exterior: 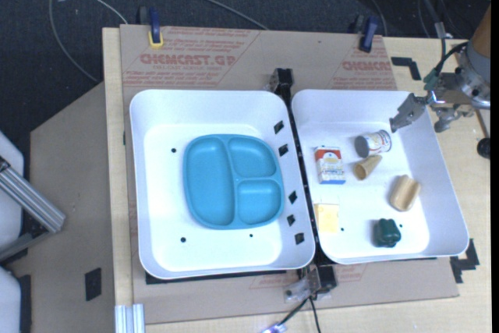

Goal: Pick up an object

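Over the right bin (444, 168), near its far right corner, you find the gripper (405, 117) hanging above the bin floor, just beside the small can (374, 143). You cannot tell from this view whether the fingers are spread or pressed together; nothing shows between them.

Camera view, right bin: the small can lies on its side near the far wall, its long axis running roughly left to right, dark end toward the left. Just beside it on the near side lies a tan cone (367, 166), pointing toward the near left. A red and white carton (330, 164) lies flat to the left, long axis running far to near. A tan cylinder (404, 193), a yellow card (327, 217) and a green block (386, 233) lie nearer the front.

Camera view, left bin (148, 168): a blue divided plate (233, 181) lies at its centre.

Judge the step as approach: no object is lifted yet. The next move calls for descent over the can, with the fingers set across its short axis.
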Controlling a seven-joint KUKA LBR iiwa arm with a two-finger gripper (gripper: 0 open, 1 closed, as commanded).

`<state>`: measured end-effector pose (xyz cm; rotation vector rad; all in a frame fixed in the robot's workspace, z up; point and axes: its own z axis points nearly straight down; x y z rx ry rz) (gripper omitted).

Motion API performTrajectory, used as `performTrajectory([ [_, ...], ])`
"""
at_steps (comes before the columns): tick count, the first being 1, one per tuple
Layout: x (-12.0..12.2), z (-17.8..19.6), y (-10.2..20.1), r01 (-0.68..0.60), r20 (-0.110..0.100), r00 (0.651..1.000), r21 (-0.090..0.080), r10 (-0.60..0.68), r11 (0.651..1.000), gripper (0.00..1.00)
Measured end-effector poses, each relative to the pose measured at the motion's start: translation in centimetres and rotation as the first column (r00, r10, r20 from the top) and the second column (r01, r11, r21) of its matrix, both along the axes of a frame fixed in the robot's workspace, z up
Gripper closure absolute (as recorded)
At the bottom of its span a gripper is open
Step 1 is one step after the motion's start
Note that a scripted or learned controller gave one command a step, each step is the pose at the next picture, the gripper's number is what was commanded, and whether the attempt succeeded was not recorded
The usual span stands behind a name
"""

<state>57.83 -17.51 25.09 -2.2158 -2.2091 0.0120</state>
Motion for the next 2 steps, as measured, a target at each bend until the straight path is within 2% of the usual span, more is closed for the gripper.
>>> performTrajectory([
  [1, 0.2, 0.8, 0.1, -0.004, 0.014, 1.000, -0.003, 0.004, 1.000, 0.00],
  [2, -0.1, -5.4, 0.3, -0.003, 0.009, 1.000, -0.001, 0.003, 1.000, 0.00],
])
